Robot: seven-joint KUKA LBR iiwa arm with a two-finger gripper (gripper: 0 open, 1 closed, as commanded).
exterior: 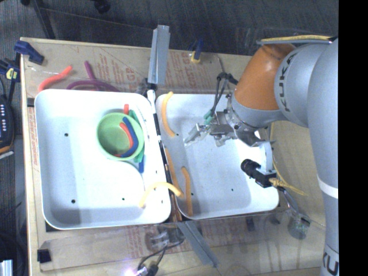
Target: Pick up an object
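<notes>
candidate objects: green bowl (pixel 119 137) with red and blue pieces inside, left bin (pixel 63 171), frame centre-left; orange strip (pixel 166 115) at right bin (pixel 230 203) upper-left edge. gripper (pixel 198 132) low over right bin upper part, nothing seen between its prongs; open or clenched: cannot tell. pick judged not done; grasp and lift remain. bins on cardboard-covered bench (pixel 103 53); dark floor along frame top.
</notes>
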